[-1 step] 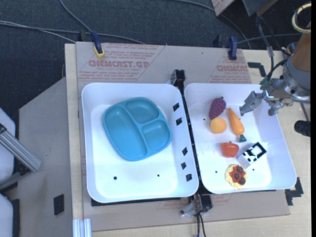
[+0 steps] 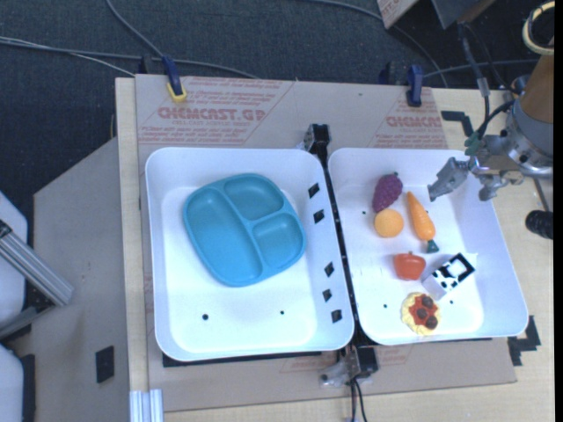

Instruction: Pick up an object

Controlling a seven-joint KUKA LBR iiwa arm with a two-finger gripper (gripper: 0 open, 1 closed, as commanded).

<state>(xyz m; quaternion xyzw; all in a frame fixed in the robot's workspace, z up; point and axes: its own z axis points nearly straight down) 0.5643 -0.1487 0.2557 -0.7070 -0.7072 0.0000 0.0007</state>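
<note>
Right bin [image 2: 493,236]: hand [image 2: 464,181] above carrot [image 2: 420,217].

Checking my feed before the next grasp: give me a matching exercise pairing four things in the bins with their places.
Things:
1. Light blue plastic divided plate
2. Purple toy grape bunch
3. Small round toy pizza with red toppings
4. Black-and-white checkered block

Places:
A. Near front edge of the right bin
B. Left bin
C. Just right of the red toy pepper
D. Farthest back of the toys in the right bin, above the round orange toy fruit

Pairs: 1-B, 2-D, 3-A, 4-C
</note>
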